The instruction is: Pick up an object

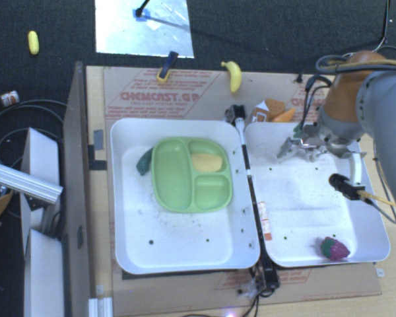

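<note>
While the gripper (292, 149) hangs over the upper part of the right bin (376, 243), the step in hand is judged to be the approach, with nothing yet taken. The metal jaws appear spread, with only bare bin floor visible between them. Nearest candidate in that bin is the strawberry (334, 247), lying near the lower right corner, well apart from the gripper. To do this well, the arm should travel across the bin to centre over the fruit, descend squarely, and close across its narrower body. The strawberry is small and rounded, pink-red with a green leafy end; it looks liable to roll if nudged off-centre.
</note>
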Controlling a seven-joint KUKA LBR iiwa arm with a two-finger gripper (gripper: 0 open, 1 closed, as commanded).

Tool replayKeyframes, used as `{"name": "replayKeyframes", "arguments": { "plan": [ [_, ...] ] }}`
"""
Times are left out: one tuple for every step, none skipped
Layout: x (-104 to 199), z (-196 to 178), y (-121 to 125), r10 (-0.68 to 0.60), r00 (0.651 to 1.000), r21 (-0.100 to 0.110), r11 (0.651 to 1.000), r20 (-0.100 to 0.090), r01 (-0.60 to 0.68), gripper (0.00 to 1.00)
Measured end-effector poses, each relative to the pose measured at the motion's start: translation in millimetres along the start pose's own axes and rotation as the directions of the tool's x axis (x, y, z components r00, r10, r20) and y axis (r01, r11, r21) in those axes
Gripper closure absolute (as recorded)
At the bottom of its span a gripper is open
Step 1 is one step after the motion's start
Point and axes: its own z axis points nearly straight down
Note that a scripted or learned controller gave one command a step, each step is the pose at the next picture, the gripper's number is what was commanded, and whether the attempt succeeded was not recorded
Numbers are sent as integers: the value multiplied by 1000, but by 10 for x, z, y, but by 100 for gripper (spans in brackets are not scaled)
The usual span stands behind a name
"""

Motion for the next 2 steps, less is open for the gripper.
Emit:
{"name": "replayKeyframes", "arguments": {
  "plan": [
    [1,-112,12,-3,1000,-3,1000,1,3,100],
    [1,-109,10,-4,1000,-3,1000,1,4,0]
  ]
}}
